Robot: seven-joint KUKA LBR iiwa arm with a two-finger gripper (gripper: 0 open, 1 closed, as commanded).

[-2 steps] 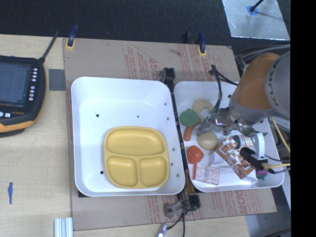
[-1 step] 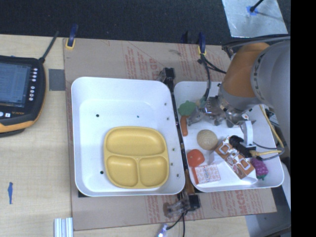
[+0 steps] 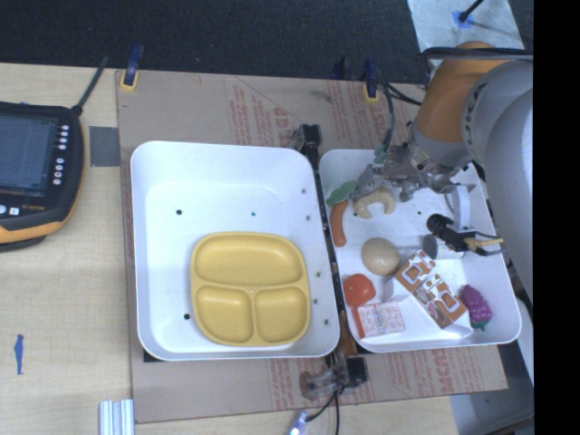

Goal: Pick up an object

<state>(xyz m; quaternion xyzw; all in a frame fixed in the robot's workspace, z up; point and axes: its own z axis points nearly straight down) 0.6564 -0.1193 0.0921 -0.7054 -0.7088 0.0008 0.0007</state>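
- Nearest me in the right bin (image 3: 435, 340), a packet (image 3: 381, 319) lies by the near wall with a tomato (image 3: 358, 289) just beyond it. A box (image 3: 432, 288) and grapes (image 3: 477, 305) crowd the near right corner. I judge these poor picks, with walls and neighbours so close.
- Across the shared rim, the left bin (image 3: 227, 175) holds a yellow tray (image 3: 250, 288) in its near half. The far half is bare floor.
- Mid-bin on the right, a potato (image 3: 381, 256) sits with bare floor around it. A carrot (image 3: 338, 224) lies along the left wall, a leaf (image 3: 342, 192) at its far end.
- Farther on lies a pale curved piece (image 3: 375, 204), between the leaf and open floor to its right. I take it as the thing to pick.
- My gripper (image 3: 388, 181) hangs right over that piece. I cannot tell whether it touches, or whether I am open or closed. Nothing shows as held.
- To do this well, I should centre on the thick middle of the curve, straddle its narrow width, descend straight, close, then lift straight up.
- Edges: leaf and carrot sit just left, and the far wall is just beyond. Open room lies near and right, toward the potato, so any correction should go that way, not toward the shared rim.
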